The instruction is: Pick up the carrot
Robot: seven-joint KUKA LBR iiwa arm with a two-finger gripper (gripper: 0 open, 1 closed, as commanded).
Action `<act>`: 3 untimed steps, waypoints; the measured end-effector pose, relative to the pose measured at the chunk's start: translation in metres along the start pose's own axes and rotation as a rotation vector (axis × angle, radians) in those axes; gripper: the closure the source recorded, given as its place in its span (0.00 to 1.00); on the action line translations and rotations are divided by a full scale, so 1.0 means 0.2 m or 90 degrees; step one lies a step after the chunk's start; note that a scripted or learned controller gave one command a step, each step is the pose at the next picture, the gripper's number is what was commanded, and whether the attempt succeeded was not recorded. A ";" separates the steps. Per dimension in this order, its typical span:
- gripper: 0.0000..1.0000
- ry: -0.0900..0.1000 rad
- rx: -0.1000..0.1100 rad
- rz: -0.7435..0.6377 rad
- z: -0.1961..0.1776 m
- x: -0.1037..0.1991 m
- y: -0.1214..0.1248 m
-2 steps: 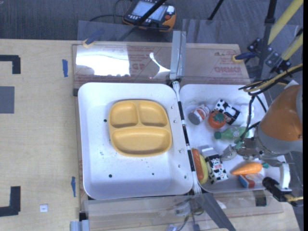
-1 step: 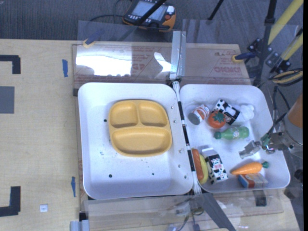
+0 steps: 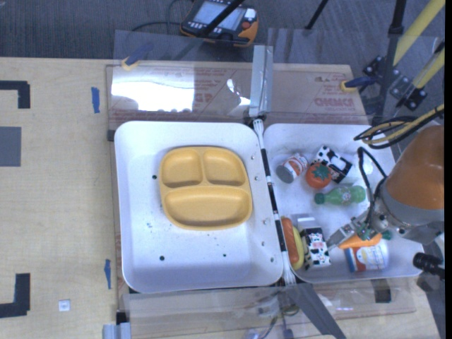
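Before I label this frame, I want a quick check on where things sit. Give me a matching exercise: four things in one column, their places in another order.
Things:
1. yellow plate
2. carrot
3. green bottle
4. hot dog

Places:
A. right bin, against its left wall
B. left bin
C. right bin, at the gripper
D. right bin, middle, lying on its side

Pairs: 1-B, 2-C, 3-D, 4-A
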State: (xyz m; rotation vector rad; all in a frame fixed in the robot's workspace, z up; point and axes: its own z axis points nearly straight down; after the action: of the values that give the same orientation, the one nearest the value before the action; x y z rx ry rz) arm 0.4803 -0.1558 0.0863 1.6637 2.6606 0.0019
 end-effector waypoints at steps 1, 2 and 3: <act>1.00 -0.003 -0.003 0.002 -0.06 -0.01 0.01; 1.00 -0.004 -0.002 0.340 -0.01 0.11 0.06; 1.00 -0.003 -0.001 0.274 0.00 -0.32 -0.09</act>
State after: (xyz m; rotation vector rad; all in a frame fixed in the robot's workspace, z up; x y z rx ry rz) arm 0.4925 -0.2217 0.0867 2.1910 2.2407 0.0004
